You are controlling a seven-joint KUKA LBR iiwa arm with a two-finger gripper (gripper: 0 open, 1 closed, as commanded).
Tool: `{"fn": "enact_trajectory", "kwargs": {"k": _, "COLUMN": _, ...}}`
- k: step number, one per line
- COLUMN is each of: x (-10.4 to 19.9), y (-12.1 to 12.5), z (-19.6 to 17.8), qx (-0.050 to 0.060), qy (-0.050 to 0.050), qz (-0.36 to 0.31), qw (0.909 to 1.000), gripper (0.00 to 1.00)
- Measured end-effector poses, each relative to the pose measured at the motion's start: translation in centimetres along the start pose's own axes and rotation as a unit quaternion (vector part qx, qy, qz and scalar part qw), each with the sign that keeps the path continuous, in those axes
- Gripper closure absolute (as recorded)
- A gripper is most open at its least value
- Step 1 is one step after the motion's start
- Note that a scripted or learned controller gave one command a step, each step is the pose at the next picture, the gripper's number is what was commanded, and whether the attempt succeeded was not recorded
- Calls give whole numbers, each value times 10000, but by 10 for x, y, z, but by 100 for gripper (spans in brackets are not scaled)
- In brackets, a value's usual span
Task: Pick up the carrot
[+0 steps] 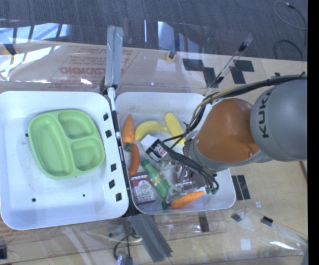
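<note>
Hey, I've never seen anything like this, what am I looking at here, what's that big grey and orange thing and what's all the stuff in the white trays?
That is a robot arm, seen by one camera fixed above the bench. It reaches from the right into the right bin. Its hand hangs low over mixed toy food: three carrots, two bananas, a green bottle and a small red box. The left bin holds a green divided plate. I cannot tell whether the hand grips anything.
</note>
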State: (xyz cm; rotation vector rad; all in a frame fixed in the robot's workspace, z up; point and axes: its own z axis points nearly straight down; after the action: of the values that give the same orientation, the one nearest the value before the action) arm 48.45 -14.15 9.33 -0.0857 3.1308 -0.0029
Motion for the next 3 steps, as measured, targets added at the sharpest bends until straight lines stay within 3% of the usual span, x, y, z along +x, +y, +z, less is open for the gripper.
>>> {"fn": "enact_trajectory", "kwargs": {"k": 1, "x": -1, "y": 1, "z": -10, "qx": 0, "qy": 2, "qz": -14, "qw": 10000, "gripper": 100}}
{"fn": "enact_trajectory", "kwargs": {"k": 2, "x": -35, "y": -70, "z": 1, "qx": -8, "qy": 33, "qz": 540, "qw": 9985, "gripper": 100}}
{"fn": "enact_trajectory", "kwargs": {"k": 3, "x": -88, "y": -24, "z": -8, "qx": -7, "qy": 35, "qz": 408, "qw": 9992, "gripper": 100}}
